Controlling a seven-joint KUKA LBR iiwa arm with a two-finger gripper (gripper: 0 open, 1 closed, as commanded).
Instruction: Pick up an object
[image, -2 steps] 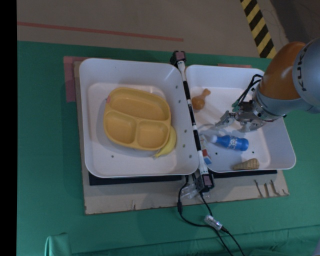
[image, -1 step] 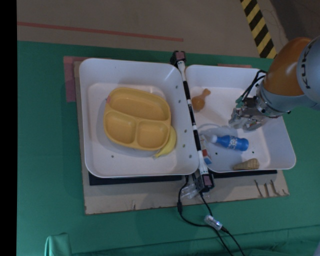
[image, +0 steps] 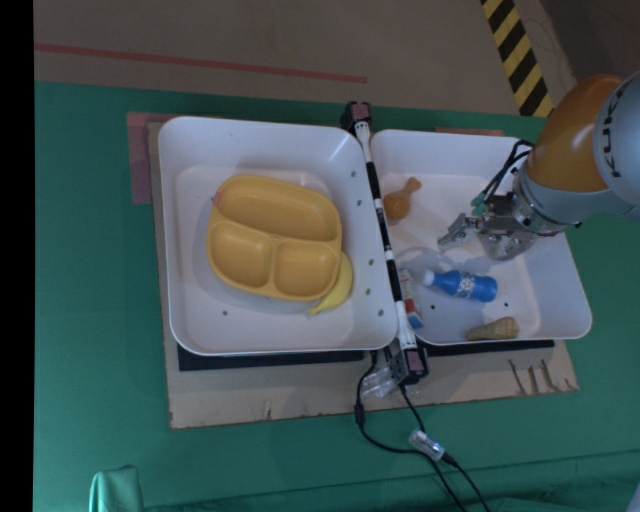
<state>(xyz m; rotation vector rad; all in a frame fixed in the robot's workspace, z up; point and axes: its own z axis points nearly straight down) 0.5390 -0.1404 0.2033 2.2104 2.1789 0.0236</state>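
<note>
**Operator:** Claw (image: 455, 232) first: from my camera view it hangs over the right bin (image: 560, 300), about the middle of it, with the arm (image: 590, 150) coming in from three o'clock. I can make out fingers pointing toward nine o'clock, but whether they are spread or closed I cannot tell from this slant. Nothing shows between them, so I count it as carrying nothing.

**Observer:** What is there to pick?

**Operator:** Three loose things in that bin. A blue bottle (image: 462, 286) lies on its side at about six o'clock from the claw, near it but apart. An orange piece (image: 402, 199), shaped a bit like a drumstick, lies at ten o'clock from the claw, near the divider (image: 380, 230). A tan cone (image: 494, 328) lies near the bin's front wall, at five o'clock. In the left bin (image: 180, 300) sits a yellow tray (image: 272, 238) with a banana (image: 338, 290) tucked against its four o'clock corner.

**Observer:** So which step are we on?

**Operator:** I judge it the approach: the claw is near a target but nothing is gripped or lifted. The bottle looks the likeliest candidate, being closest.

**Observer:** And the next move?

**Operator:** It calls for shifting toward six o'clock, centring over the bottle's body, turning the fingers across its narrow width, then descending and closing. Being round and on its side, the bottle could roll away if one finger touches first.
</note>
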